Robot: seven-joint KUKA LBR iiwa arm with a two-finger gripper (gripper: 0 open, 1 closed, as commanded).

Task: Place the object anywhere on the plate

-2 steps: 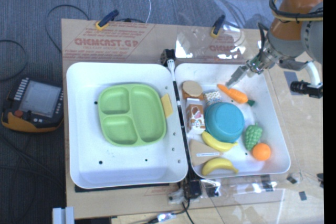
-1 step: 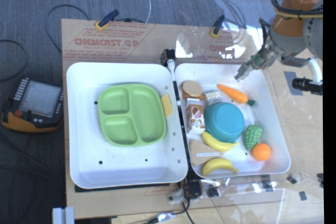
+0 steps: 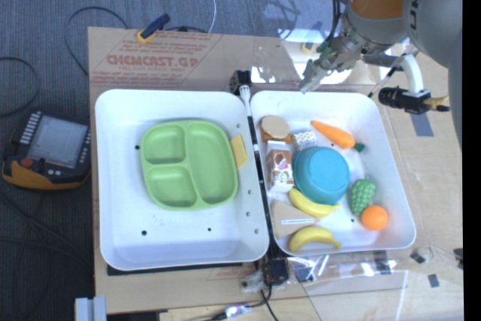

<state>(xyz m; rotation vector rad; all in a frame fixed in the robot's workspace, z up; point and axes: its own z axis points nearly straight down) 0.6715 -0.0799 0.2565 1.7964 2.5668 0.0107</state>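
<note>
Hovering above the far rim of the right white bin (image 3: 391, 162), the two-finger gripper (image 3: 311, 81) carries nothing; whether its claw is parted or closed cannot be told. The green three-compartment plastic plate (image 3: 188, 163) sits in the left white bin (image 3: 120, 237). No one object is singled out. Likely pick: the orange plastic carrot (image 3: 333, 133), lying apart near the far wall. Judged light, rigid, slick; best pinched across its thick middle.
</note>
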